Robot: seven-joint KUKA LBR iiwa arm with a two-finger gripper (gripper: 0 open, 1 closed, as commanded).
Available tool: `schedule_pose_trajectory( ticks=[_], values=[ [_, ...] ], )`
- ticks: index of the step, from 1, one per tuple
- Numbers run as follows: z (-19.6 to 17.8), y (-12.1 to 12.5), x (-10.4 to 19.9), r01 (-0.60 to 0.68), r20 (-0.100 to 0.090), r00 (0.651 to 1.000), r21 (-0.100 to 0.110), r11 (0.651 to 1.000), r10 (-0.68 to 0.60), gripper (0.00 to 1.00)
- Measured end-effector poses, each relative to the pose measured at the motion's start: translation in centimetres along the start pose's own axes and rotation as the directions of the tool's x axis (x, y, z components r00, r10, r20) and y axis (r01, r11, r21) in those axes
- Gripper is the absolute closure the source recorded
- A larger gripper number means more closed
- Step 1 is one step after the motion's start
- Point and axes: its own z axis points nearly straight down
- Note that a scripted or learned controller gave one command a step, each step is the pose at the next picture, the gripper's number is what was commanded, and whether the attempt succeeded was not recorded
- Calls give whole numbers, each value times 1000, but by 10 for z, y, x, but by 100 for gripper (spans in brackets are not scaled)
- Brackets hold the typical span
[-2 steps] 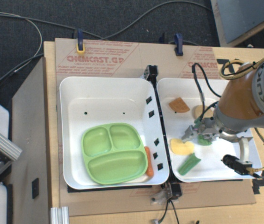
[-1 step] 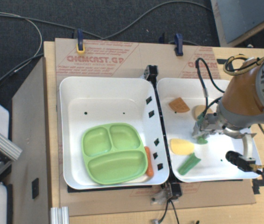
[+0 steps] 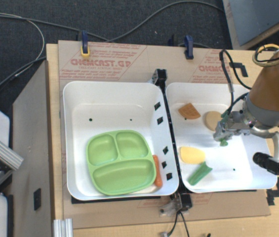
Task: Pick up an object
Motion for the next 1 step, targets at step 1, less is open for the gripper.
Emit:
schedule_pose_trajectory(
  ticks=[1],
  values=[
    [-54, 2, 0, 2, 0, 1000, -2, 1000, -2, 100]
  ],
)
